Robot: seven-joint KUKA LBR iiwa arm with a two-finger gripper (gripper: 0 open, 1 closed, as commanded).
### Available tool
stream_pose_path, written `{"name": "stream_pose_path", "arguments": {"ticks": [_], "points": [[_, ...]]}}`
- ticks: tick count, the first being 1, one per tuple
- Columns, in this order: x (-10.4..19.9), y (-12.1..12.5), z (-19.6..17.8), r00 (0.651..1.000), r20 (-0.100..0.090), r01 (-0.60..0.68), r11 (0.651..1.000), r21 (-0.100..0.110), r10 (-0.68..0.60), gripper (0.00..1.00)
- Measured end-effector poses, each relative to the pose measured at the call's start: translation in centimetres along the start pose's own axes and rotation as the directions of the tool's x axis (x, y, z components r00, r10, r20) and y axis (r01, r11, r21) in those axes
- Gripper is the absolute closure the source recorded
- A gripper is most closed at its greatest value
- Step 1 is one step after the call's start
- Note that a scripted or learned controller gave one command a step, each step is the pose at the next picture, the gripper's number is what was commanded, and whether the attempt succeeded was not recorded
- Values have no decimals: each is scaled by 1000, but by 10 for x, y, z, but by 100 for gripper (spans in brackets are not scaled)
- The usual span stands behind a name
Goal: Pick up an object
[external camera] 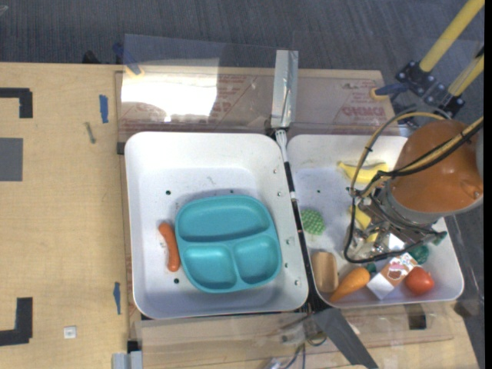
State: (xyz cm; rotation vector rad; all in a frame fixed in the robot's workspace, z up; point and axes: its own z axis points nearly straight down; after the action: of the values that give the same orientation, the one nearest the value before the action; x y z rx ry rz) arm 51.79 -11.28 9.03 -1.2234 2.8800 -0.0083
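The arm's orange band [438, 167] hangs over the right bin [323, 156], and the gripper [374, 233] reaches down into the bin's middle among cables. A yellow banana-like piece [360, 171] lies just behind the gripper. Left of the gripper sits a green knobbly ball [312, 221]. Along the bin's front edge lie a tan bread-like piece [324, 270], an orange carrot [351, 281], a small white and red box [392, 274] and a red tomato [420, 281]. The arm hides the things right under the gripper.
The left bin [146, 206] holds a teal divided plate [229, 241] with an orange sausage [170, 246] at its left side. A clear plastic panel [200, 98] and a metal divider [284, 87] stand behind the bins. Yellow poles [453, 29] rise at the top right.
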Motion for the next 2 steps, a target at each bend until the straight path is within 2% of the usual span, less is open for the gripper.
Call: {"name": "stream_pose_path", "arguments": {"ticks": [1,2], "points": [[0,0,0,1000,0,1,1000,1,-1,0],[-5,-2,-13,1000,12,2,1000,10,-2,100]]}}
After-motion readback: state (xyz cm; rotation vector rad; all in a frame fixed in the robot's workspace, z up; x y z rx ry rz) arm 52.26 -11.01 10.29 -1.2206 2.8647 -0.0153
